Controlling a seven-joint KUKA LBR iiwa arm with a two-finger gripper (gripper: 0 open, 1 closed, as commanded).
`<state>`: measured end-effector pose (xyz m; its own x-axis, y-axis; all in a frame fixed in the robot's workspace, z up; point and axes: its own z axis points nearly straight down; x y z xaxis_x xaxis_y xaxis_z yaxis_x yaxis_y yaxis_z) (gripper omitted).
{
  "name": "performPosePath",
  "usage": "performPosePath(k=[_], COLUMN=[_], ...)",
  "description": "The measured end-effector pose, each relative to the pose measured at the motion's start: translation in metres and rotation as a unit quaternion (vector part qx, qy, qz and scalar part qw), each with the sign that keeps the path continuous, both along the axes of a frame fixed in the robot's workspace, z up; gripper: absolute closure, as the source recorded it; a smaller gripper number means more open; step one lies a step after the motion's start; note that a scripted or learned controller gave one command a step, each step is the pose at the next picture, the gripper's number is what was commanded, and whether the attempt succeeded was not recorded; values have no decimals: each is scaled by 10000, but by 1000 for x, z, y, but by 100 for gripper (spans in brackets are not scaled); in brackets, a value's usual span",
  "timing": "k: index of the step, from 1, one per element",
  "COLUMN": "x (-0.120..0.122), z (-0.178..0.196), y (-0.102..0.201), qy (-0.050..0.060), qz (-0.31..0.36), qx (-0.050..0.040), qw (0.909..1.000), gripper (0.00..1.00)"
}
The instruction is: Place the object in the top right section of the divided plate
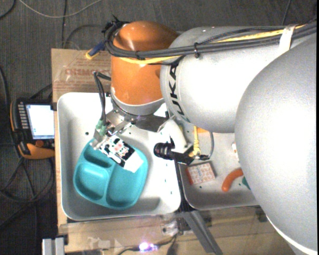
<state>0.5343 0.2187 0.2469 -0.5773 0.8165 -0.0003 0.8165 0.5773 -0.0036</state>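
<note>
A teal divided plate (110, 178) lies in the left white bin (69, 142), toward its front. My gripper (117, 149) hangs over the plate's upper right section, its black-and-white patterned head hiding the fingertips and whatever lies under them. The grey arm with its orange band (141, 62) comes in from the right and covers much of the bin's back half.
In the right bin (212, 195) lie a small patterned square card (201, 172) and an orange curved object (231, 179). A handheld pendant with a lit screen (34, 124) sits left of the bench. Cables run across the dark floor behind.
</note>
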Motion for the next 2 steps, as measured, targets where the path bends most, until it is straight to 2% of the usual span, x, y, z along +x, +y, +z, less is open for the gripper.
performPosePath(k=[1, 2], x=[14, -44], z=[15, -11], y=[-14, -16], qy=[0, 6], qz=[-223, -118], qx=[7, -1], qw=[9998, 9999], gripper=[100, 100])
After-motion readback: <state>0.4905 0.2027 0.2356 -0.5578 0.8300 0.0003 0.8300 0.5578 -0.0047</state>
